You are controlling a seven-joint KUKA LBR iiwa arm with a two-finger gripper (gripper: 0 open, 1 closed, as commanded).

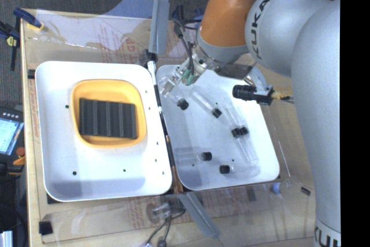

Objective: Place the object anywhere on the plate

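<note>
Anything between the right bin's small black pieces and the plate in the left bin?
Only the two bins' raised rims where they meet. The plate carries a dark ribbed block over its middle, leaving its yellow border bare.

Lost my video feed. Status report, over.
Gripper low over right bin's far-left corner, grip unclear. Small dark objects scattered there. Yellow plate in left bin, unobstructed.

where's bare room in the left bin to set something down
The yellow plate fills the left bin's upper middle, its centre covered by a dark ribbed insert. Bare white floor lies below the plate, toward the near rim, and in a strip along its left wall.
</note>
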